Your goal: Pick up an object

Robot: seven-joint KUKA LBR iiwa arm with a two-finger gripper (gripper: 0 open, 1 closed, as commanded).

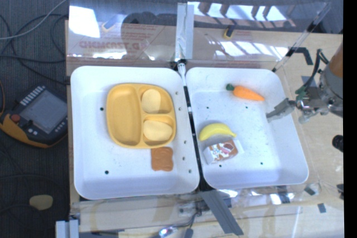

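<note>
The gripper (pixel 279 110) sits at the right edge of the right bin (pixel 290 142); whether it is open cannot be told, and nothing is seen held. Candidate objects lie apart for access: carrot (pixel 247 93) upper centre, banana (pixel 216 131) and packet (pixel 222 151) lower left.

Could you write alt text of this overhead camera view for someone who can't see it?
A robot gripper hovers at the right bin's edge, near a carrot, banana and small packet. The left bin holds a yellow divided tray and a brown biscuit.
</note>
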